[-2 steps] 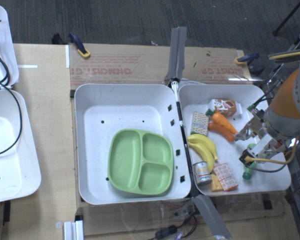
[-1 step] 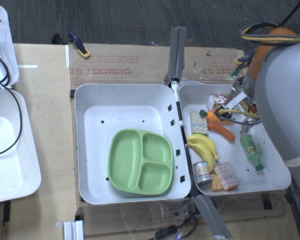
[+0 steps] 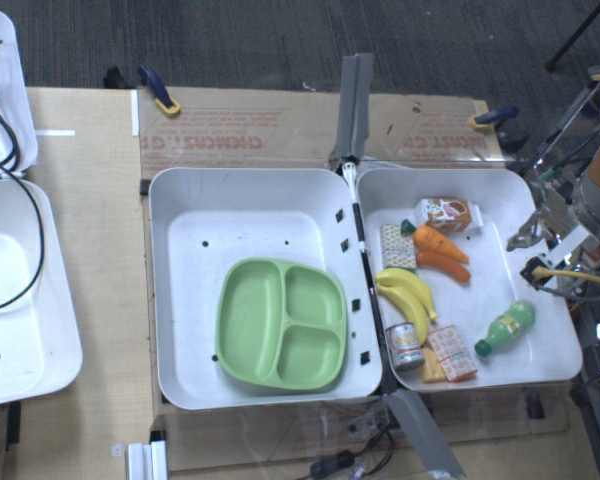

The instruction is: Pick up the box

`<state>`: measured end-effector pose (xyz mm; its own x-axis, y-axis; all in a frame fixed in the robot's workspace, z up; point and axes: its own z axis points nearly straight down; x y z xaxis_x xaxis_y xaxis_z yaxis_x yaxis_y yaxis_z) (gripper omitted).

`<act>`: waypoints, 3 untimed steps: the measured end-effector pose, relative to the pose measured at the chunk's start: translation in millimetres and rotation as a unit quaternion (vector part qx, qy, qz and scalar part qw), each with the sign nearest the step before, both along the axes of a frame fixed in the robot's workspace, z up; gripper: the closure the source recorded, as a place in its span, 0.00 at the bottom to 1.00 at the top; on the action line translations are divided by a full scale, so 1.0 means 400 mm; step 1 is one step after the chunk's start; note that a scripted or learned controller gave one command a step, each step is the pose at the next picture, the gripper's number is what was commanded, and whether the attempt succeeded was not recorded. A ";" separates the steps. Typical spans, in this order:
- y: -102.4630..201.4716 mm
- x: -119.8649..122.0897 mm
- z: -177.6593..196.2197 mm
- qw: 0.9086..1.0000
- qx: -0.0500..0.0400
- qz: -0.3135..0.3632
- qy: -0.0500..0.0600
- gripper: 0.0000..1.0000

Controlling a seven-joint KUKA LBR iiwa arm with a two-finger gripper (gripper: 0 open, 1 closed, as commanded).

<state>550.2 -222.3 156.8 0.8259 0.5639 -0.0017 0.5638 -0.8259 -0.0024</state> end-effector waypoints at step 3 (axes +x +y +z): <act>0.149 -0.147 0.256 0.988 -0.001 -0.156 0.001 1.00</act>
